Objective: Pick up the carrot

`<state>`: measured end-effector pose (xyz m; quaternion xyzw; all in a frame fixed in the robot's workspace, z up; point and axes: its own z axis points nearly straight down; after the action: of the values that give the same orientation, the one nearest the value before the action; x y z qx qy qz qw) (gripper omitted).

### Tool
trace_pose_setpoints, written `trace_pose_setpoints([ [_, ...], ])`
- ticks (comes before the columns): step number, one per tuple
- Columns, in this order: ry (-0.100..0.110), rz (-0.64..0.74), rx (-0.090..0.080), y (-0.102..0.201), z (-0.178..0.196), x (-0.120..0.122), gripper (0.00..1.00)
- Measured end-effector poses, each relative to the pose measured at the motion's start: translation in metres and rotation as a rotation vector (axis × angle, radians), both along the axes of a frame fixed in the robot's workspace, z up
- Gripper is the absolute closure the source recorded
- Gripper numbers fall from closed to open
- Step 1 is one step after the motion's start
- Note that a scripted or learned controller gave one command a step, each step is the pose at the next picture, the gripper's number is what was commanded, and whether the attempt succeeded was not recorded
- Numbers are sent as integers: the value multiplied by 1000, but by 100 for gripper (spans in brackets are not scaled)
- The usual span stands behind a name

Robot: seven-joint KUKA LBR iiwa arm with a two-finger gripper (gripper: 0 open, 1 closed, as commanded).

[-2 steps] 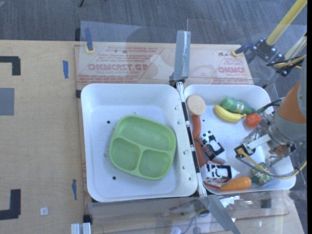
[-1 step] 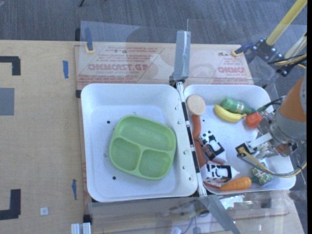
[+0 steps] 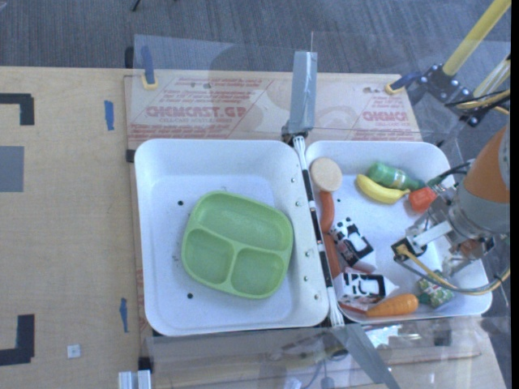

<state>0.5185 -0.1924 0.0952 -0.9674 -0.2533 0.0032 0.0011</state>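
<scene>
Carrot (image 3: pixel 393 305) lies flat in the right bin (image 3: pixel 405 154), hard against that bin's near wall, roughly midway along it. Its thick end points to the bin's arm-side corner and its thin end to the bin's inner wall. It probably settled there because the wall stops it rolling. Judgement: a grasp from above has the wall crowding one side.

Gripper (image 3: pixel 461 248) hangs over the arm-side part of the right bin, farther from the near wall than the carrot and clearly apart from it. This reads as an approach stage, with the pick not yet made.

Hard to make out:
- Whether the gripper is spread or pressed together cannot be told, as the wrist body and cables cover it.
- A small green-brown thing (image 3: pixel 435 294) sits just beside the carrot's thick end. It could be a leafy top or a separate item; unclear.
- A black-and-white object (image 3: pixel 363 285) sits at the thin end. Whether it touches or overlaps the carrot cannot be told.
- The arm (image 3: pixel 486 177) is cut off at the frame edge.

Banana (image 3: pixel 381 189) and green bottle (image 3: pixel 393 174) lie toward the right bin's far wall, well apart from the carrot.
</scene>
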Motion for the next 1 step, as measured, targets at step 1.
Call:
trace_pose_setpoints([
  [1, -13, -298, 13, -23, -8, -28, 0],
])
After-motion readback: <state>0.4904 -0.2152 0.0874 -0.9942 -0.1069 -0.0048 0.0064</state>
